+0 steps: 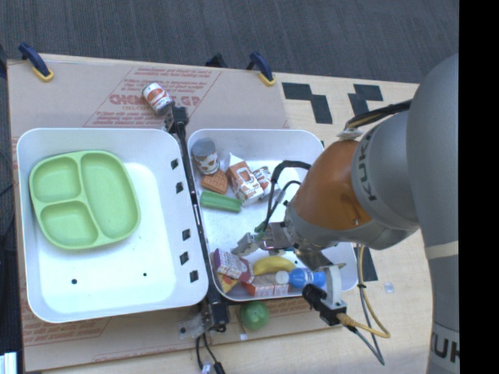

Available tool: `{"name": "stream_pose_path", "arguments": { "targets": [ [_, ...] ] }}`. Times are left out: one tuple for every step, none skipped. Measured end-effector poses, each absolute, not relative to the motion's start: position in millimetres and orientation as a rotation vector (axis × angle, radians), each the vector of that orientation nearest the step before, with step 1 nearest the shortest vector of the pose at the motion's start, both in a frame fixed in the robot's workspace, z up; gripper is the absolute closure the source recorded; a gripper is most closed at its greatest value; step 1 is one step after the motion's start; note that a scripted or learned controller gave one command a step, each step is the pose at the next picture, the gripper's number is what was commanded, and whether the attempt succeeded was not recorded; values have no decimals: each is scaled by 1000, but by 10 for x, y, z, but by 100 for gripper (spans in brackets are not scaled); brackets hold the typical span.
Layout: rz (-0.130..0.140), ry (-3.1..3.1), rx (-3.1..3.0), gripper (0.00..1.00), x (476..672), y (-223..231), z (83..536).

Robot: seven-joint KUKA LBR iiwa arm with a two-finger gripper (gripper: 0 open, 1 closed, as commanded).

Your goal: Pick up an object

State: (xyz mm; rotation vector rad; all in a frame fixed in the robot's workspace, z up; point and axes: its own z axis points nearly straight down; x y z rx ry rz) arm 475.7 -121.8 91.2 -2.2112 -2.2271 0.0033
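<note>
Objects for picking lie crowded in the right bin (312, 140), which sits at the centre and lower centre of the frame. At its upper left stands a small can (205, 159); below it are a brown cracker-like piece (215, 183), a red and white carton (249, 181) and a green stick-shaped item (221, 202). In the lower part of this bin, close together, lie a yellow banana (273, 265), a small bottle with blue cap (302, 278) and some red and white packets (231, 266). They are heaped against the lower wall, probably because the bin floor is shallow and things slide there.

The gripper (251, 244) hangs low over the bin, just above the banana and the packets, at the end of the orange-banded wrist which comes from the right. I see nothing between its fingers, and I cannot tell if the jaws are parted or closed, because the wrist covers much of them. My judgement is that it aims at the heap below it.

The left bin (47, 302) holds a green divided plate (84, 199) in its upper left part. Outside the bins, a second can (157, 97) lies on the cardboard at the upper left, and a green round thing (254, 315) rests at the bottom edge, below the right bin.
</note>
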Motion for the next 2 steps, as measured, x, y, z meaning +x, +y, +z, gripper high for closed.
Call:
{"name": "stream_pose_path", "arguments": {
  "targets": [
    [2, -2235, -2206, 100, 4773, -1217, 1017],
    [-3, -2232, -2218, 100, 4922, -959, 3026]
  ]
}}
